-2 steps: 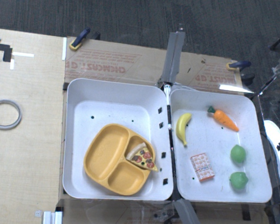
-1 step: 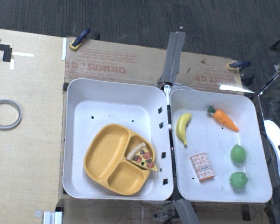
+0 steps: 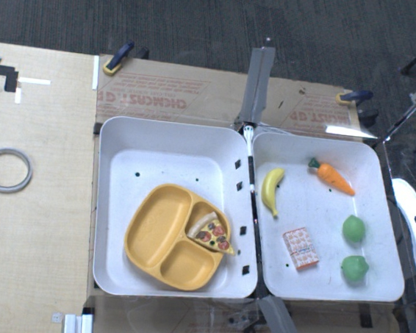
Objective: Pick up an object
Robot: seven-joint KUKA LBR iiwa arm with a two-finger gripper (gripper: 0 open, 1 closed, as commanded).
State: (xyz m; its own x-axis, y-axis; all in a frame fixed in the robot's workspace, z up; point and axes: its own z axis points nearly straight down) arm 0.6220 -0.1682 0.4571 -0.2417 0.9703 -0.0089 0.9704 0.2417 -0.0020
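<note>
The right bin [image 3: 311, 284] holds a yellow banana [image 3: 272, 191] near its left wall and an orange carrot [image 3: 332, 177] with a green top at the back. Two green round fruits lie on its right side, one [image 3: 353, 229] behind the other [image 3: 355, 268]. A small red-and-white packet [image 3: 301, 248] lies flat toward the front. In the left bin [image 3: 121, 153] sits a yellow divided plate [image 3: 157, 231], with a toy pizza slice [image 3: 212, 233] in its right compartment.
A grey post [image 3: 258, 86] rises at the back between the bins. Cardboard [image 3: 186, 97] lies behind them, held by blue clamps [image 3: 118, 56] [image 3: 356, 97]. A tape roll [image 3: 6, 169] rests on the wooden bench at far left. Something white [image 3: 414, 210] overlaps the right bin's right rim.
</note>
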